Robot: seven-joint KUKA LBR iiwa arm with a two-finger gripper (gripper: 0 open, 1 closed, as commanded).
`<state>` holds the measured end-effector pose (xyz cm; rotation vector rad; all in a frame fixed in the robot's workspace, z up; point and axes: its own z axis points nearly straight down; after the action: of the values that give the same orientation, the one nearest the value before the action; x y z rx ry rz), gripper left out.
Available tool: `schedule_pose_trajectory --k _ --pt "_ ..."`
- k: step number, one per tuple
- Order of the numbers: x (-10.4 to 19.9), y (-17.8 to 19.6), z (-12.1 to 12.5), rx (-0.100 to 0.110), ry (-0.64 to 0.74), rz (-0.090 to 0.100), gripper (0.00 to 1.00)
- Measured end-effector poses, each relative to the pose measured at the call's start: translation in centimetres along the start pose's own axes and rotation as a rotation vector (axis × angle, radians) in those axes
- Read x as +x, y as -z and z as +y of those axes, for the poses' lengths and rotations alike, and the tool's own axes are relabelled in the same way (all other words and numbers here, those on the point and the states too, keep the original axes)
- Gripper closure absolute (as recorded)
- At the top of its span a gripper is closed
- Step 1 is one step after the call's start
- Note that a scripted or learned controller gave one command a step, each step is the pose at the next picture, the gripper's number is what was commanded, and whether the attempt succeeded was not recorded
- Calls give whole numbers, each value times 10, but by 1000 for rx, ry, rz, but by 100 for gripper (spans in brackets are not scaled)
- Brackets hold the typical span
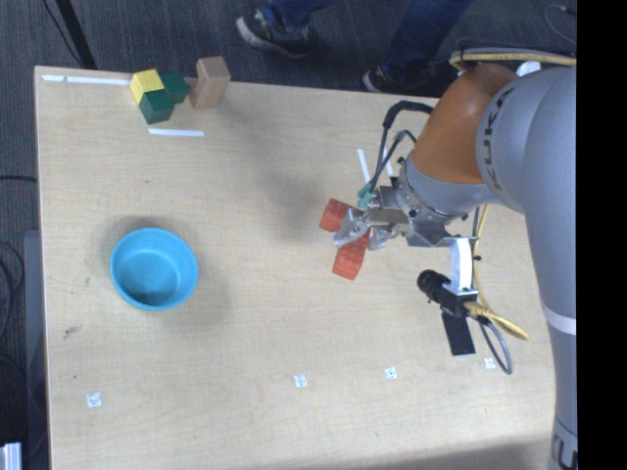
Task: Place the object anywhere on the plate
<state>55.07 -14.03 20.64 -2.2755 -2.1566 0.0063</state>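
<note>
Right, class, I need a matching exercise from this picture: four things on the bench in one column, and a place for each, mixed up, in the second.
Column one:
1. blue bowl
2. yellow block
3. tan wooden block
4. red blocks

Column two:
A. by the gripper, middle right of the bench
B. far edge, rightmost of the group of blocks there
C. left side of the bench, standing alone
D. far left corner, touching a green block

Pairs: 1-C, 2-D, 3-B, 4-A
</note>
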Motion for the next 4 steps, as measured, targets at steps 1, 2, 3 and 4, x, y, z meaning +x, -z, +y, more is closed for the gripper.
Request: schedule_pose_trajectory --k 1,2,3,4 --pt "83 78 -2 -2 -45 -1 100" --pt "159 -19 40 3 273 -2 100" --pt "232 -19 10 3 317 -4 100" --pt "257 -53 6 3 421 -4 100"
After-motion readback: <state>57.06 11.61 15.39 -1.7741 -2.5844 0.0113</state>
